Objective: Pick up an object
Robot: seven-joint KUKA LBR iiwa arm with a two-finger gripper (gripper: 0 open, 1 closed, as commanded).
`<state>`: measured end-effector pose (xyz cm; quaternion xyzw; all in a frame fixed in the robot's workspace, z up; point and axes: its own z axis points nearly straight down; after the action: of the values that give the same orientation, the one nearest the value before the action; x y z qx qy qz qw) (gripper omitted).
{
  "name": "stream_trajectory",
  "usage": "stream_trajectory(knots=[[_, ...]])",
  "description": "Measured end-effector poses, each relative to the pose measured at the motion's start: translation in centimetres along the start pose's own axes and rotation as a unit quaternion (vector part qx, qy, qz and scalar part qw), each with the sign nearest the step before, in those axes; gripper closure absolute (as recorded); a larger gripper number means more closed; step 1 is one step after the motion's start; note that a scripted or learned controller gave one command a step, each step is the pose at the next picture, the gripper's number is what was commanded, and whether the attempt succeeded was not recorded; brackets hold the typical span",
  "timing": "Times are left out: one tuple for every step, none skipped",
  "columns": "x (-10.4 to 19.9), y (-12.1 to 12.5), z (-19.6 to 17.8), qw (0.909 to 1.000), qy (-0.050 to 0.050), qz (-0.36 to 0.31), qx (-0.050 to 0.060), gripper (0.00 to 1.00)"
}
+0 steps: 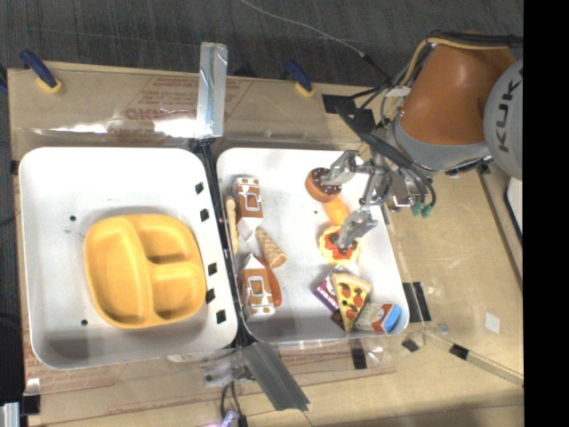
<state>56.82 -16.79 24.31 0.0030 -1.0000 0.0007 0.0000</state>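
Two white bins sit side by side on the surface (462, 310). Left bin (44, 238) holds a yellow divided tray (142, 268). Right bin (293, 163) holds toy foods: two brown houses (248, 196) (259, 290) along its left wall, an ice-cream cone (271, 246) between them, a doughnut (318, 183) at the top, a pizza slice (350, 296) and a small carton (384, 318) at the bottom. Over that bin's right side the gripper (349, 197) hangs with fingers spread apart, grasping nothing, one fingertip above a small orange-and-red toy (338, 246).
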Motion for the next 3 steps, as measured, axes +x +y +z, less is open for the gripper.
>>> stream_trajectory(knots=[[-0.4, -4.1, 13.4, 0.9975, 0.003, 0.071, -0.001, 0.00], [-5.5, -4.3, 14.6, 0.9986, -0.005, 0.052, 0.001, 0.00], [-5.6, -1.4, 14.9, 0.9996, -0.001, -0.028, 0.000, 0.00]])
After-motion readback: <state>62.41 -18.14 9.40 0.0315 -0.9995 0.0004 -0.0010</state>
